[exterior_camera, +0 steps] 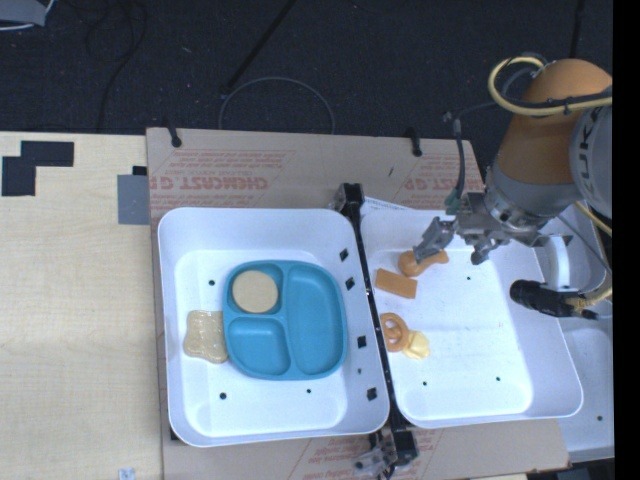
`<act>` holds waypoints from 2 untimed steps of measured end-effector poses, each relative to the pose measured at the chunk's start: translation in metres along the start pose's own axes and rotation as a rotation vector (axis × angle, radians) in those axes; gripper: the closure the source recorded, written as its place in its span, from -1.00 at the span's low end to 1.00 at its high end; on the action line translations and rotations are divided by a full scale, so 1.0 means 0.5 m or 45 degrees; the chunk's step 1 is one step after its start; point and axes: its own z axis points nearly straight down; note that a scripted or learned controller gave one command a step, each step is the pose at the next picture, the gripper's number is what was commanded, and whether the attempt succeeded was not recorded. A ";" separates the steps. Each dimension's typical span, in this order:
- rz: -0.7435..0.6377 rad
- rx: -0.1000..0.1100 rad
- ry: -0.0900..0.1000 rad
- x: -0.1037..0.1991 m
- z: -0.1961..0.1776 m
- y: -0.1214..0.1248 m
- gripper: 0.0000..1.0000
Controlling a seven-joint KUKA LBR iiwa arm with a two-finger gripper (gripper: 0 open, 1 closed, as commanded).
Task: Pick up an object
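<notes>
Fixed overhead camera, slanted down, both bins (170,268)

small orange toy piece (420,262) lies flat in right bin's upper left, just above orange wedge (395,285).

Hand (452,243) above right bin (540,388)

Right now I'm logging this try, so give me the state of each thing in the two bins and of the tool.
tool: low over the right bin, just by the orange piece, nothing seen between its fingers
orange piece: lying on the right bin floor
orange block: lying flat
pretzel: lying flat
blue tray: upright in left bin
round cracker: in the tray's upper-left compartment
pale toast: touching the tray's left edge
</notes>
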 end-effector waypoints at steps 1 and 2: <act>-0.002 -0.017 -0.002 0.000 -0.017 0.005 -1.00; -0.001 -0.012 -0.002 -0.019 0.095 0.007 -1.00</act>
